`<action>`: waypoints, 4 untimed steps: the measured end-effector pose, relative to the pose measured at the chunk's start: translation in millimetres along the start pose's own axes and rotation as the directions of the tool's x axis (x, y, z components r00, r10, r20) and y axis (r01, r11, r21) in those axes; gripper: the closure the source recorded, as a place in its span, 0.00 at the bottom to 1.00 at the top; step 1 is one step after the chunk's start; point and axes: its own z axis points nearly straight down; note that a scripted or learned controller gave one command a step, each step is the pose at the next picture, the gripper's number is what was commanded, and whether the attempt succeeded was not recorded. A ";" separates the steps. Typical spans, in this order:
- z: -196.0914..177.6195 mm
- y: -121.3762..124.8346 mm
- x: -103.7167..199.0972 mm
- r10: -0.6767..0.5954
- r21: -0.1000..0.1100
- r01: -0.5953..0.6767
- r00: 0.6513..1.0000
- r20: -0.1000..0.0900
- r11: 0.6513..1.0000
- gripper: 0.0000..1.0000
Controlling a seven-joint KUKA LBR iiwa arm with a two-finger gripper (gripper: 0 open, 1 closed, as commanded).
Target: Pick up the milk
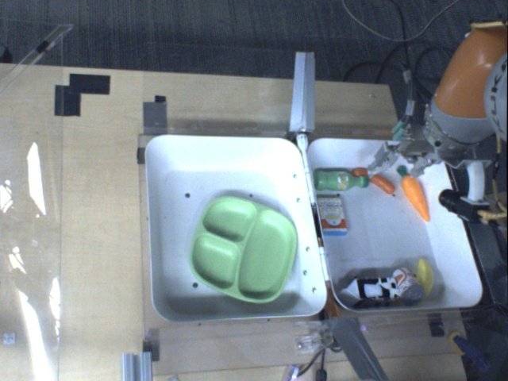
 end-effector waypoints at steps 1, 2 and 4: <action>90.5 -40.1 23.1 -0.131 -0.008 0.131 0.991 0.003 0.991 0.00; -67.7 17.3 12.6 0.124 -0.004 -0.124 0.992 0.001 0.992 0.00; -71.4 11.7 -13.5 0.352 -0.002 -0.352 0.936 0.001 0.936 0.00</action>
